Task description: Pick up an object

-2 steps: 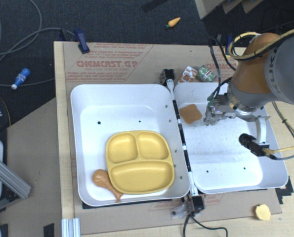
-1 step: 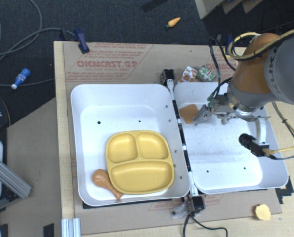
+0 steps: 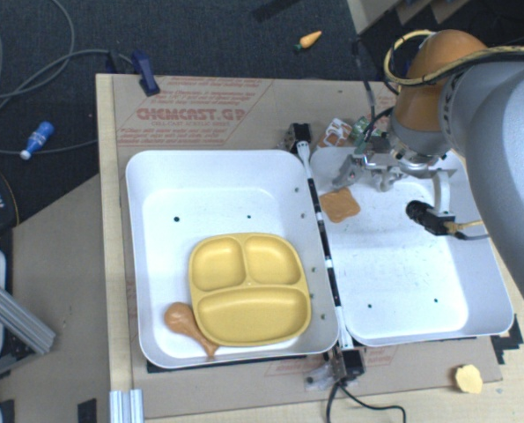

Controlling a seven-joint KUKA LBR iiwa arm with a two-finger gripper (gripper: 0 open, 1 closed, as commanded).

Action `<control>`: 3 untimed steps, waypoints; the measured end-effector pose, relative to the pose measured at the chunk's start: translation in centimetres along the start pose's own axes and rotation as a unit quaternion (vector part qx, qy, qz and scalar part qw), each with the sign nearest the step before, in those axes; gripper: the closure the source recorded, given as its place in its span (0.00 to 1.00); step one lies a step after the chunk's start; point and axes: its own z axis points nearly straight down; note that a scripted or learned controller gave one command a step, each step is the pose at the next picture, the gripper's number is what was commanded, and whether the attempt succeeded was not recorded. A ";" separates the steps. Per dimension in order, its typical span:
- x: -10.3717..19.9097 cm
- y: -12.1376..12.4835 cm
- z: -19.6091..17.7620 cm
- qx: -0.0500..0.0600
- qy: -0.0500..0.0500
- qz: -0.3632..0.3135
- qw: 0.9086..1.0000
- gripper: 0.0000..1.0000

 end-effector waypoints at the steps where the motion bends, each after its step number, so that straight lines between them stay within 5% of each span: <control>1: 1.0 -1.6 -0.2 0.005 0.001 0.001 1.000 0.00; 3: 0.7 -2.3 -0.2 0.004 0.001 0.002 1.000 0.00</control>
